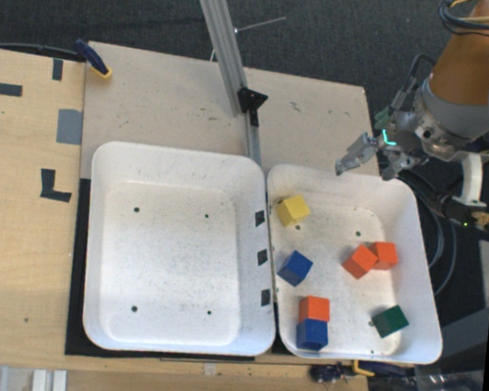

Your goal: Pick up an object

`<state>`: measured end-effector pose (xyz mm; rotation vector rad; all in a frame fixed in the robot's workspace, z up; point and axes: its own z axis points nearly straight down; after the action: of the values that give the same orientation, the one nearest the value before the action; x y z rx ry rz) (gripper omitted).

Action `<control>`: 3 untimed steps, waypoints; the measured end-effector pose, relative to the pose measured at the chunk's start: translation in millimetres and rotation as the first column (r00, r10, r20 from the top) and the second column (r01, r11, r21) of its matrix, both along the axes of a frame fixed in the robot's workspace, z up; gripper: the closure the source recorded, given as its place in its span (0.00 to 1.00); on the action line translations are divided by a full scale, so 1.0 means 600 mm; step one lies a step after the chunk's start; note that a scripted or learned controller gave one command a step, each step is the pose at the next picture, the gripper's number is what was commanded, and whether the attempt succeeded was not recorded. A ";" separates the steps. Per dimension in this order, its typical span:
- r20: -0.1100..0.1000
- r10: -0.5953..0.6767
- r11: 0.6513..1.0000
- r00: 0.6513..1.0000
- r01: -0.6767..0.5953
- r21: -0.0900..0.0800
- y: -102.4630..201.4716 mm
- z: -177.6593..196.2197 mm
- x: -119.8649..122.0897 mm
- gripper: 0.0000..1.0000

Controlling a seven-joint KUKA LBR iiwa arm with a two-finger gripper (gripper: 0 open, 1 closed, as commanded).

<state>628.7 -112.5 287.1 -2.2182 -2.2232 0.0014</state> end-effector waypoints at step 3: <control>0.001 -0.002 1.000 1.000 0.002 0.000 0.017 -0.276 0.005 0.00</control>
<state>631.5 -102.0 121.8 -2.2209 -2.2219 0.0003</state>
